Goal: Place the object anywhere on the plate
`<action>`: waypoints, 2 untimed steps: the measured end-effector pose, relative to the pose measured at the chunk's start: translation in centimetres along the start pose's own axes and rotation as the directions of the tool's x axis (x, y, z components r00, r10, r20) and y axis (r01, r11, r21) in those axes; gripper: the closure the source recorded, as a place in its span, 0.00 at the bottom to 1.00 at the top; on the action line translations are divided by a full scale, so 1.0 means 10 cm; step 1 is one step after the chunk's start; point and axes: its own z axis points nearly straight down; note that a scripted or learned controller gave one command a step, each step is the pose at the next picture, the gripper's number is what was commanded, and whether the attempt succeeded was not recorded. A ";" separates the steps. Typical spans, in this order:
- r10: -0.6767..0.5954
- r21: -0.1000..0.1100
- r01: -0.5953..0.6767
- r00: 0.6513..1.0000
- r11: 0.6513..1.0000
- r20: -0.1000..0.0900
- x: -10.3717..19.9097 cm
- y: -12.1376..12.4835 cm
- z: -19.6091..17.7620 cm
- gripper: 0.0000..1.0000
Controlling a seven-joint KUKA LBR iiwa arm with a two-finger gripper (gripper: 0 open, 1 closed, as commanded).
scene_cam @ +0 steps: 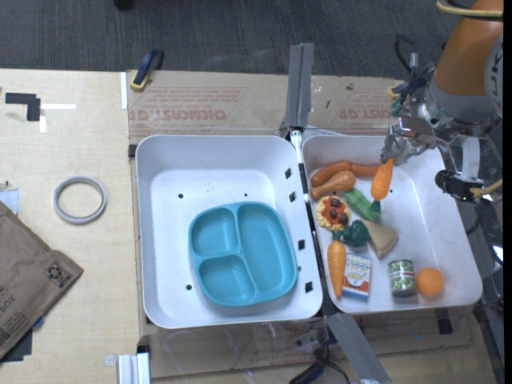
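Note:
A blue three-part plate (242,253) lies in the left white bin (160,214). My gripper (394,152) hangs over the back of the right bin (448,230), beneath the orange wrist band. An orange toy carrot (382,180) hangs nearly upright from its fingers, which are shut on the carrot's top end. The carrot's tip points down over the toy food, well to the right of the plate.
The right bin holds several toy foods: a sausage (332,170), a pizza slice (332,212), broccoli (354,232), a second carrot (337,264), a small box (358,277), a can (402,278) and an orange (430,282). A tape ring (80,198) lies on the bench at the left.

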 end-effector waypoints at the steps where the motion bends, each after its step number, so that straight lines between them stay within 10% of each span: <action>1: -0.054 0.000 0.054 0.999 0.999 -0.001 0.54 -0.54 0.21 1.00; 2: -0.014 0.000 0.014 1.000 1.000 0.000 1.42 -0.71 0.17 1.00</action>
